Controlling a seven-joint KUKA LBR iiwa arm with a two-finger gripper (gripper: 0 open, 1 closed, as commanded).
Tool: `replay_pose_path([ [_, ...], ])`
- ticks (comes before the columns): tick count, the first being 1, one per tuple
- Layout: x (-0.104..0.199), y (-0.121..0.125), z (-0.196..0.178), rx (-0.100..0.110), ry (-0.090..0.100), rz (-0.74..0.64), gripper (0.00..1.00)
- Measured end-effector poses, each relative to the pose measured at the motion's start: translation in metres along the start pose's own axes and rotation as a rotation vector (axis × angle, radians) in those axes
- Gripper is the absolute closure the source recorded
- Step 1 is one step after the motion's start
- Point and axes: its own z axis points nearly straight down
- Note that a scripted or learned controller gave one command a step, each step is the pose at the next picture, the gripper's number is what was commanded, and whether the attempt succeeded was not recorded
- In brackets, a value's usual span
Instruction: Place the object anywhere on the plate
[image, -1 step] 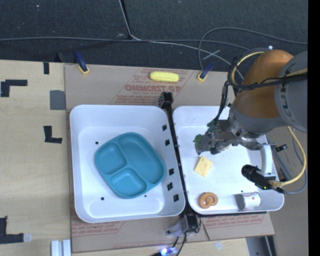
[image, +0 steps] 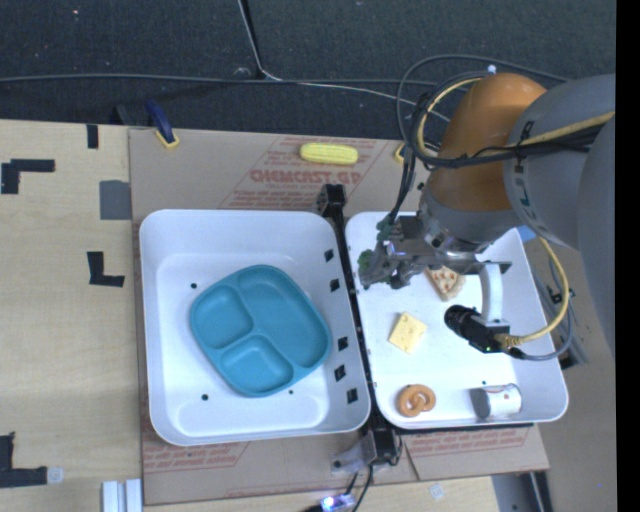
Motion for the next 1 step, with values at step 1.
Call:
replay_pose_path([
  [1, 0.0443, 0.0282, -0.0026, 0.000, 0.000, 0.000, 1.00],
])
